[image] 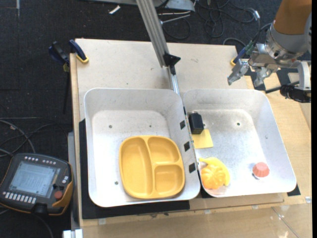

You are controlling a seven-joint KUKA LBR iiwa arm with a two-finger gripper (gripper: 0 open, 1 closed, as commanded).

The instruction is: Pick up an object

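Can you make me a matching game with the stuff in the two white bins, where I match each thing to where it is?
Things:
1. yellow divided plate
2. small pink object
3. black block
4. yellow toy

Places:
A. right bin, near right corner
B. right bin, near left corner
C. left bin
D. right bin, against the left wall, above a yellow card

Pairs: 1-C, 2-A, 3-D, 4-B

Yellow divided plate (151,166) lies flat in the left bin; yellow toy (214,173), pink piece (261,170), yellow card (202,140) in right
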